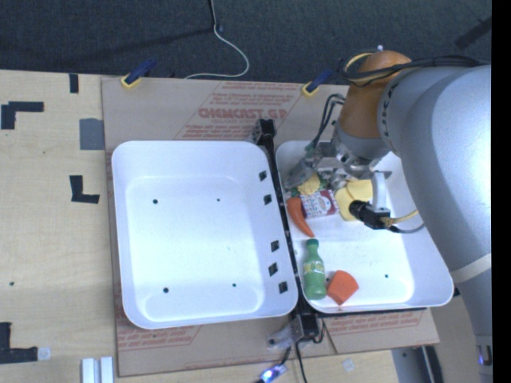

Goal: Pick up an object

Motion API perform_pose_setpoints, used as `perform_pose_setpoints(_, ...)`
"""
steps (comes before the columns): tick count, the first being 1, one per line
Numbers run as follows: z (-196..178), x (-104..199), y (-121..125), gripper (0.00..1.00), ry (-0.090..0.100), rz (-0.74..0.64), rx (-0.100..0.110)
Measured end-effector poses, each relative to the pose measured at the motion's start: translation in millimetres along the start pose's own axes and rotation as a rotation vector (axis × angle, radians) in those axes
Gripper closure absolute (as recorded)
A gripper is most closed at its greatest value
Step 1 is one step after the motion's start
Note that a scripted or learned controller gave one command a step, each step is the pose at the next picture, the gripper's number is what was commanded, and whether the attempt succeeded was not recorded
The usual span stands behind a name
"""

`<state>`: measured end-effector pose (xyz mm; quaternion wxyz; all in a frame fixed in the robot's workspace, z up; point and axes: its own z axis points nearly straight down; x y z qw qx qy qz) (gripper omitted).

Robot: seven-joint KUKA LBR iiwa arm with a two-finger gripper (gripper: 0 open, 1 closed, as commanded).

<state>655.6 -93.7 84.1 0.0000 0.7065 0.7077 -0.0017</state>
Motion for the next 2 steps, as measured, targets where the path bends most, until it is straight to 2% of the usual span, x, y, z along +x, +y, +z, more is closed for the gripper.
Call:
perform_pose_setpoints(1, 0.1, -0.2, -13.5, 0.00, 0.000, 0.000, 0.000)
perform_pose_setpoints(2, 0.0, 0.1, -12.5, 0.00, 0.001, 0.001, -0.001)
